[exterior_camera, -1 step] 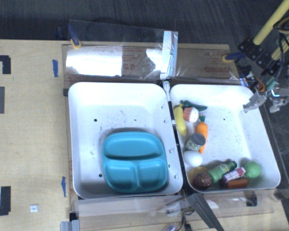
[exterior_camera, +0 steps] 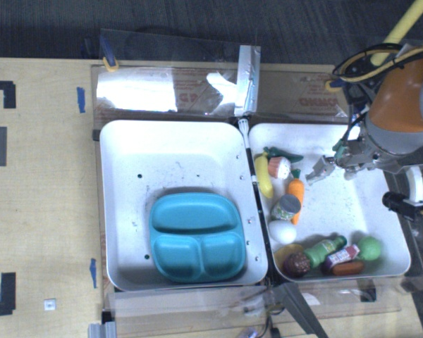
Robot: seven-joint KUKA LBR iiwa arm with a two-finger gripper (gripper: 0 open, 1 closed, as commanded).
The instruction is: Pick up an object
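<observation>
My gripper (exterior_camera: pixel 333 169) hangs over the upper right part of the right bin (exterior_camera: pixel 381 210), below the arm's orange band (exterior_camera: pixel 403 98). It is open and nothing sits between its fingers. To its left, along the bin's left wall, lie a yellow banana (exterior_camera: pixel 263 176), a red and white toy (exterior_camera: pixel 278 166), an orange carrot (exterior_camera: pixel 295 191), a small grey can (exterior_camera: pixel 287 206) and a white egg (exterior_camera: pixel 283 232). Along the front wall are a brown piece (exterior_camera: pixel 297 263), a green bottle (exterior_camera: pixel 326 248), a red sausage (exterior_camera: pixel 347 267) and a green ball (exterior_camera: pixel 369 248).
The left bin (exterior_camera: pixel 127 153) holds a blue divided tray (exterior_camera: pixel 196 235) in its front half. A shiny clear panel (exterior_camera: pixel 170 90) stands behind the left bin. Cables (exterior_camera: pixel 363 62) loop above the wrist at the right.
</observation>
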